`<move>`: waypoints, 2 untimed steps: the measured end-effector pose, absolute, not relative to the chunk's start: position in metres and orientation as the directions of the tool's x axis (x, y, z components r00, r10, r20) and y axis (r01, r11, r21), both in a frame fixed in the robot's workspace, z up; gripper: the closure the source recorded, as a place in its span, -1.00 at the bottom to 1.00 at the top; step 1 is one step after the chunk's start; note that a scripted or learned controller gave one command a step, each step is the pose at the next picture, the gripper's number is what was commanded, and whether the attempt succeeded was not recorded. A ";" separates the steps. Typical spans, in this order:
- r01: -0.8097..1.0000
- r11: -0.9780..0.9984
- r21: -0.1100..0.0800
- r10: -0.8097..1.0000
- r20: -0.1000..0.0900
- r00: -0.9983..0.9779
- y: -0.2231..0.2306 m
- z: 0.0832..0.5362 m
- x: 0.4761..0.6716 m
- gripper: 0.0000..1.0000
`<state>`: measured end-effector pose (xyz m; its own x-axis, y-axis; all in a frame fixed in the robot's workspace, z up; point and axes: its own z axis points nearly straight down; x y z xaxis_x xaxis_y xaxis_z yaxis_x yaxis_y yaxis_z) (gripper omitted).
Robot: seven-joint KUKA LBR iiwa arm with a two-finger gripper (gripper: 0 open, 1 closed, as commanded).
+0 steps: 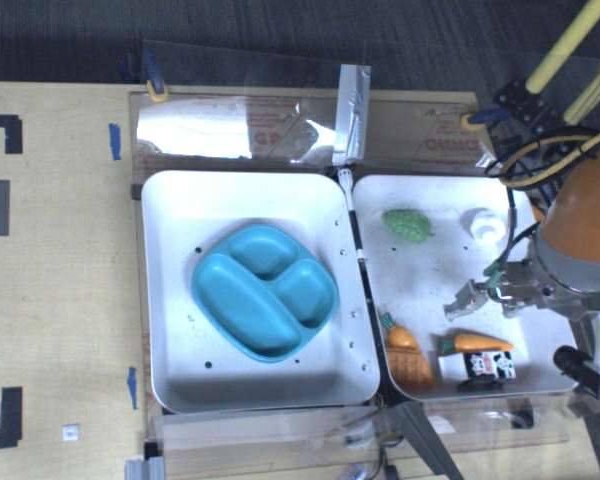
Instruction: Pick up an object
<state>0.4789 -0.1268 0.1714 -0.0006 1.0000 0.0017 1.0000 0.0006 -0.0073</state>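
My gripper (pixel 467 302) hangs over the middle of the right bin (pixel 430 268), reaching in from the right on the grey arm with its orange band (pixel 580 218). It stands open with nothing between the fingers. Just below it lies a small carrot (pixel 477 343), apart from the fingertips. A black-and-white carton (pixel 490 366) sits under the carrot at the front wall. An orange bread-like piece (pixel 408 358) lies in the front left corner. A green leafy piece (pixel 408 225) and a small white cup (pixel 485 226) rest near the back.
The left bin (pixel 170 268) holds a blue divided plate (pixel 265 290). A metal divider (pixel 352 118) and clear sheeting stand behind the bins. Cables and a yellow pole (pixel 570 38) crowd the back right. Bare bin floor lies left of the gripper.
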 end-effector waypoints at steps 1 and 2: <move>0.969 -0.247 0.001 0.969 0.002 0.247 -0.163 0.086 0.481 -1.00; 0.978 -0.209 0.006 0.978 0.001 0.209 -0.107 0.086 0.482 -1.00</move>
